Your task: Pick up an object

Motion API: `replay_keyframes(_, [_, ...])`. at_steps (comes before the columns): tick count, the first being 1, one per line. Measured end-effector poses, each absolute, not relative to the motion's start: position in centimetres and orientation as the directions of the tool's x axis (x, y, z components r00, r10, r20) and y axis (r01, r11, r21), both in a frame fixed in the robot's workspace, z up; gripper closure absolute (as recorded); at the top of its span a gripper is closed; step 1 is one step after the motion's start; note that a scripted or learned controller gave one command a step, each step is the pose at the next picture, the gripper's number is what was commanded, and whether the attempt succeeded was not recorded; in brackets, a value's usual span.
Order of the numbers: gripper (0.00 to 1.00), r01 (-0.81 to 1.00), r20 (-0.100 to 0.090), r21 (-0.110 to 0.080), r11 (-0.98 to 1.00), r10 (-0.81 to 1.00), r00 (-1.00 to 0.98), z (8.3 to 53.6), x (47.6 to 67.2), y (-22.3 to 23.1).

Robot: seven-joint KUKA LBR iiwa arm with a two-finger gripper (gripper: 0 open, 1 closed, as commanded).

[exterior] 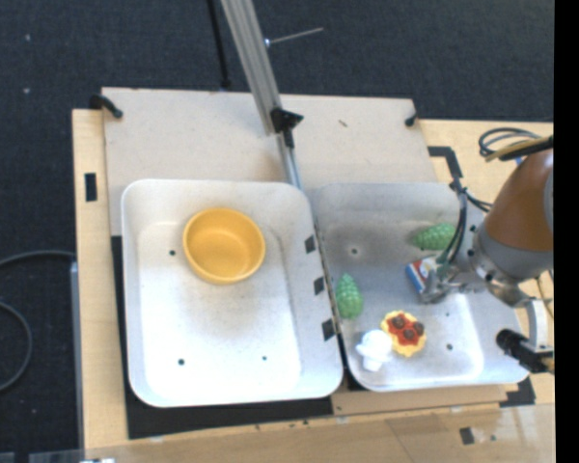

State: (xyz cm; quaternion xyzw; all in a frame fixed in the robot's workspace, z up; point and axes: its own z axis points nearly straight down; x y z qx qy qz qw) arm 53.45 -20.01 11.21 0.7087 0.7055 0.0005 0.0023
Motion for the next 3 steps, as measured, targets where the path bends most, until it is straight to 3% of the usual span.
replay_keyframes(1, [1.00, 1.000, -0.002, 0.008, 0.004, 1.000, -0.004, 16.8, 54.7, -20.1])
replay_keyframes(2, [1.00, 1.000, -0.003, 0.009, 0.004, 1.000, -0.004, 22.9, 54.1, -20.7])
replay_keyframes(3, [1.00, 1.000, -0.002, 0.006, 0.005, 1.000, -0.005, 25.9, 54.3, -20.8])
